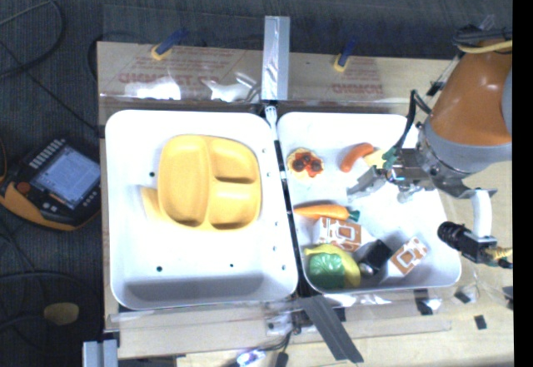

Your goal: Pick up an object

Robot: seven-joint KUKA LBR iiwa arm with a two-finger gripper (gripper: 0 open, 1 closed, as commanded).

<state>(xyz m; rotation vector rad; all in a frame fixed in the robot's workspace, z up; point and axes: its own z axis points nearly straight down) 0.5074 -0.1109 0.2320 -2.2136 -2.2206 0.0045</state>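
The arm comes in from the right and its gripper (pixel 385 174) hangs over the right bin (pixel 433 128), fingers spread apart with nothing between them. It sits just right of the small sausage (pixel 358 155) and above the carrot (pixel 321 210), so either looks a fair target. The little pizza (pixel 306 162), two printed cubes (pixel 339 233) and a green pepper (pixel 326 267) crowd the near end. The yellow tray (pixel 208 181) lies alone in the left bin (pixel 133 215). A dark thing beside the pepper is hard to make out.
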